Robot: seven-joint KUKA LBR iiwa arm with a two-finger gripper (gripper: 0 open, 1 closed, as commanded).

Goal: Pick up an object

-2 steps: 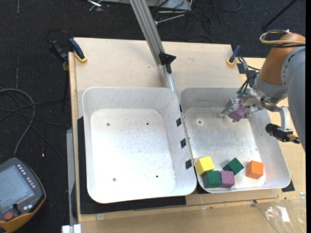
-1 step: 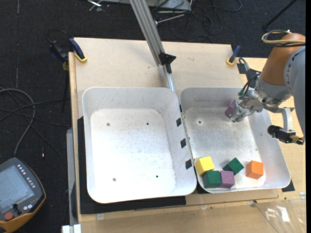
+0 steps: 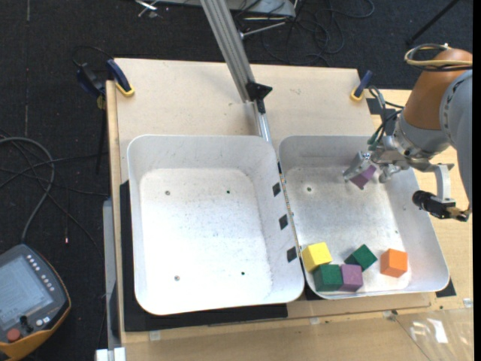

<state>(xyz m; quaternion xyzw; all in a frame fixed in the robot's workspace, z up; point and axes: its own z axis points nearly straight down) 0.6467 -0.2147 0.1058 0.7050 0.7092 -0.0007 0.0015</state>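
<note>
My gripper [image 3: 366, 170] hangs over the back of the right bin [image 3: 421, 224], reaching in from the right. A small purple block [image 3: 364, 177] sits between its fingers, lifted above the bin floor. Along the near edge of the same bin lie a yellow cube [image 3: 316, 255], a dark green cube [image 3: 328, 277], a purple cube [image 3: 352, 277], another green cube [image 3: 364, 256] and an orange cube [image 3: 394, 262].
The left bin [image 3: 150, 201] lies beside the right one, with a ridge between them. A slanted metal rail [image 3: 229, 40] runs down from the top to the bins' back edge. Yellow clamps [image 3: 120, 81] grip the board's back corners.
</note>
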